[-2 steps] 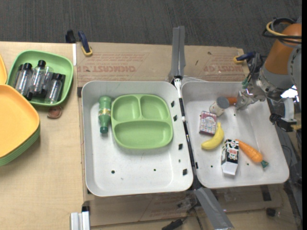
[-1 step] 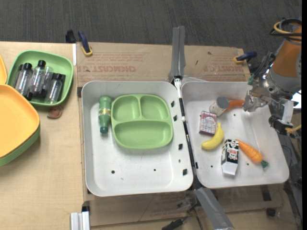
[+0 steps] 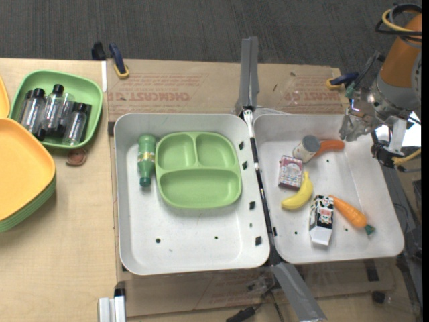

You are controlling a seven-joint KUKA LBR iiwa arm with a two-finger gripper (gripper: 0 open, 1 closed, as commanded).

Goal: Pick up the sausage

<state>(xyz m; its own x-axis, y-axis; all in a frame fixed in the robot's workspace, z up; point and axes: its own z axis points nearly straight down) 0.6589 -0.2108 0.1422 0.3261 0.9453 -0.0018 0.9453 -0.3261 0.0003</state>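
Camera view, left to right: I see a green bottle (image 3: 145, 159) and a green divided plate (image 3: 198, 168) in the left bin (image 3: 127, 240). In the right bin (image 3: 382, 237) lie a pink carton (image 3: 290, 172), a banana (image 3: 299, 193), a milk carton (image 3: 322, 220) and a carrot (image 3: 350, 213). The sausage (image 3: 330, 146) lies near the far wall, touching a small grey can (image 3: 308, 146). The gripper (image 3: 351, 125) hangs just right of it; whether it is open I cannot tell. I judge this the approach; next I'd descend over the sausage, clear of the can.

Bins (image 3: 194, 260): smooth white plastic, faintly glossy. Divided plate (image 3: 198, 170): matt green plastic. Bench (image 3: 60, 260): pale wood grain, overlaid with brown cardboard (image 3: 174, 92). Banana (image 3: 299, 193): glossy plastic.
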